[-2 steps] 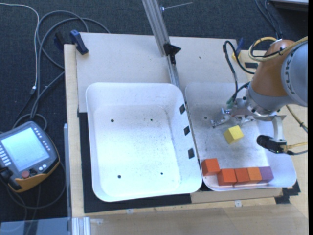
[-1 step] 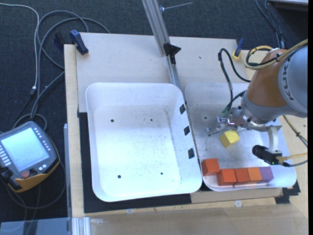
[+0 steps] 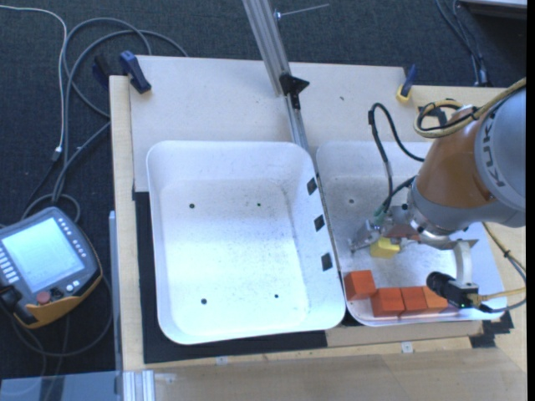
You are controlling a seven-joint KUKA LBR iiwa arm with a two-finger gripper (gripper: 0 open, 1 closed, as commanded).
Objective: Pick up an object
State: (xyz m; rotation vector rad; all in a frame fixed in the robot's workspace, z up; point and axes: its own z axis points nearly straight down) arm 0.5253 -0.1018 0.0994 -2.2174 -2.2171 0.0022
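My gripper [image 3: 373, 237] hangs low inside the right bin [image 3: 351, 182], near its middle, with the arm reaching in from the right. A small yellow block [image 3: 385, 246] sits right at the gripper's tip, touching or just under it; whether it is held I cannot tell. Along the bin's front edge lie orange blocks: one [image 3: 360, 284] nearer the left corner, and a row [image 3: 405, 300] beside it.
The left bin [image 3: 167, 174] stands beside the right one, their walls meeting in the middle. A metal pole [image 3: 269, 44] slants up from the back between them. A teach pendant [image 3: 42, 261] lies off the bench at the left.
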